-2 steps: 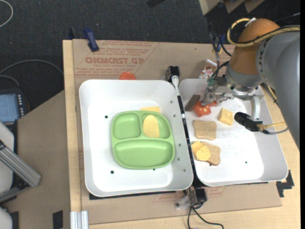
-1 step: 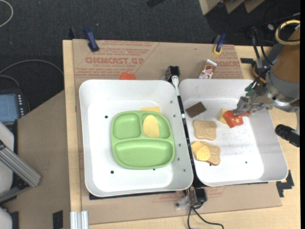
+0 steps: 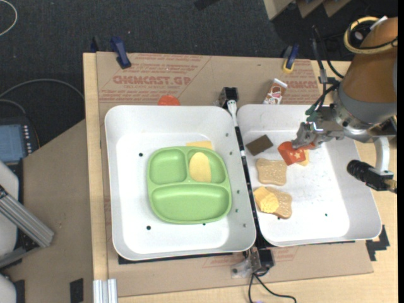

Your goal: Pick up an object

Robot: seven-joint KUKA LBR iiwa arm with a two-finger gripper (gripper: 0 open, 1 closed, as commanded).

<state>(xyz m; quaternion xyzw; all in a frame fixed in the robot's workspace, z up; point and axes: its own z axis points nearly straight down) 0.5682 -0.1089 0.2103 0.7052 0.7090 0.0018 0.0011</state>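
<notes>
The gripper (image 3: 305, 137) hangs low at the right bin's (image 3: 353, 226) eleven o'clock, directly over a red-orange toy (image 3: 292, 153), apparently lined up to grab it; whether it pinches it, I cannot tell.

Robotics lab test bench. Evidence: 1 industrial arm (image 3: 372, 74) over 2 white bins (image 3: 126, 169) clamped to a cardboard-covered bench (image 3: 164, 74) with blue clamps (image 3: 120, 51); toy food (image 3: 271, 172) and a green tray (image 3: 187, 188) as test items; loose cables (image 3: 12, 8) on dark carpet.
</notes>
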